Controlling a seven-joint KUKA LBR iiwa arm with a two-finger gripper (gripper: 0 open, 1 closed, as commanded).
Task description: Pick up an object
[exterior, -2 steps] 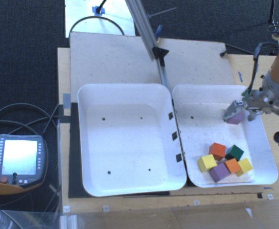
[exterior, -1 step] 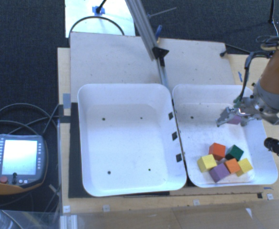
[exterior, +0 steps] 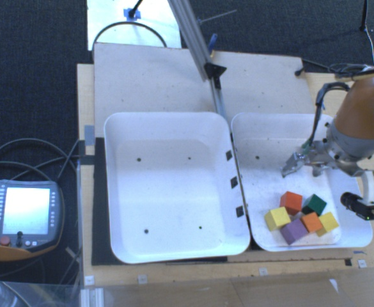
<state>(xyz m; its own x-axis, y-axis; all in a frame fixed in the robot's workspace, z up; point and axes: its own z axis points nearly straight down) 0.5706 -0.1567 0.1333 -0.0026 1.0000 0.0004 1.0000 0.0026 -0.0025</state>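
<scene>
Camera view shows small blocks point(exterior: 300, 217) clustered in the right bin point(exterior: 263, 171), probably light, rigid and best pinched across flat sides; whether the gripper point(exterior: 296, 163) above them is open, I cannot tell.

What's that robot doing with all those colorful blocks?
The robot arm is reaching over the right bin, trying to pick up a block. Its gripper hangs just above a little pile of blocks: a red one, a green one, two yellow, an orange and a purple. All the blocks sit in the bin, and it has not grabbed any yet.
</scene>
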